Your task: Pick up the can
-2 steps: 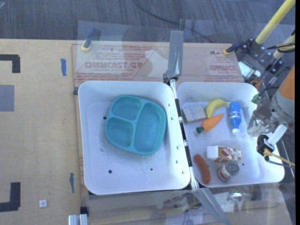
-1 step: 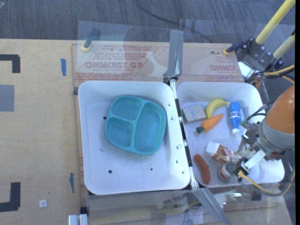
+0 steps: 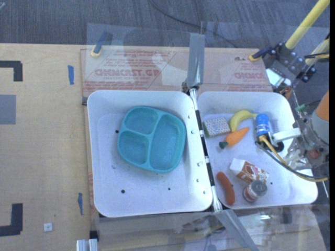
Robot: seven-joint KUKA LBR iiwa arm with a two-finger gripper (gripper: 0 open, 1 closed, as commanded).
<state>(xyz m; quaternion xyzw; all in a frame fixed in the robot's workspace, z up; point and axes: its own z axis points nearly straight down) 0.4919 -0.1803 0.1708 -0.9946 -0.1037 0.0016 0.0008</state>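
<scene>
Reaching in from the right edge, the grey arm (image 3: 320, 120) is cut off by the frame, so only its wrist with a sliver of the orange band shows. The gripper (image 3: 293, 149) hangs over the right part of the right bin (image 3: 298, 192), tangled in a yellow-and-black cable loop; from this angle I cannot tell how it is set, and nothing can be made out in its grasp.

The can (image 3: 255, 190) sits near the front of the right bin, top end facing the camera, its label too small to read. It touches the corner of a small red-and-white carton (image 3: 246, 170) just behind it, and a red sausage (image 3: 225, 186) lies just to its left. The gripper is apart from the can, farther back and to the right.

Deeper in the same bin lie a toy carrot (image 3: 235, 137), a banana (image 3: 241, 118), a grey dotted sponge-like block (image 3: 216, 125) and a blue bottle (image 3: 262, 125), whose lower end is partly masked by the cable.

The left bin (image 3: 104, 192) carries a teal divided plate (image 3: 152, 138).
</scene>
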